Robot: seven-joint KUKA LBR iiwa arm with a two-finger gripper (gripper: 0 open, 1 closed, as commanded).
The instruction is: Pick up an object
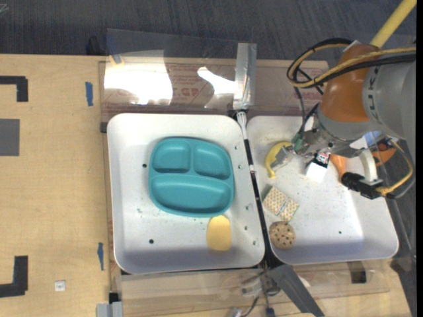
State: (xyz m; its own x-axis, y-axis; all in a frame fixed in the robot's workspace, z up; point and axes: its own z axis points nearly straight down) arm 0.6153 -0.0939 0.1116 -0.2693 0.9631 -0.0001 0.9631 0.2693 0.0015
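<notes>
Banana [272, 156] lies in the right bin [370, 240], touching the gripper [289, 153]. Whether the gripper grasps it cannot be told.

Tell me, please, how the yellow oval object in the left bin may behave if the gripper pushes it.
The yellow oval object looks rounded and smooth, so it may roll or slide. It lies against the teal divided plate, which could block it.

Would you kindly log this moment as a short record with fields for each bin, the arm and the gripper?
left bin: white bin holds teal three-compartment plastic plate; yellow oval toy just below it
right bin: white bin holds yellow banana-shaped toy, chequered waffle-like piece, round brown cookie toy
arm: grey, orange-banded, over right bin
gripper: beside banana-shaped toy; grasp unclear
</notes>
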